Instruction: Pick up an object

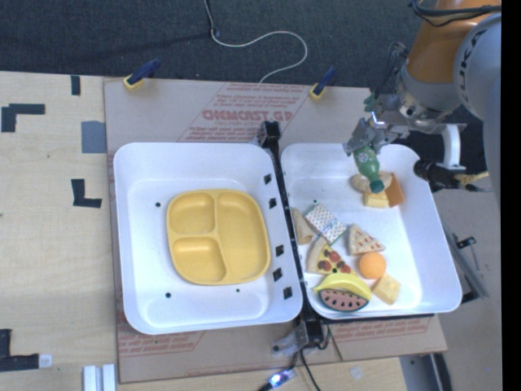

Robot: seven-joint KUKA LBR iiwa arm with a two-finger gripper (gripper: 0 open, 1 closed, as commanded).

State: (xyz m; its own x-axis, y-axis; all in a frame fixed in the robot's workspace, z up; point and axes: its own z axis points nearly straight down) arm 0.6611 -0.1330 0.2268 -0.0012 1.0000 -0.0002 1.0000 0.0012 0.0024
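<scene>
Glossy watermelon wedge (342,298) in right bin (435,243); jaws (368,155) clamped on small green bottle (369,166)

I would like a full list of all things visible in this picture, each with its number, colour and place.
bins: two, white, side by side on the bench
tray: one, yellow, three sections, in the left bin
green bottle: one, right bin, far side, at the gripper
toy food: about ten pieces, mixed colours, right bin
clamps: two, blue and yellow, far edge of the cardboard
cable: one, white, behind the bench
arm: one, grey and orange, from the right
gripper: one, over the right bin
</scene>
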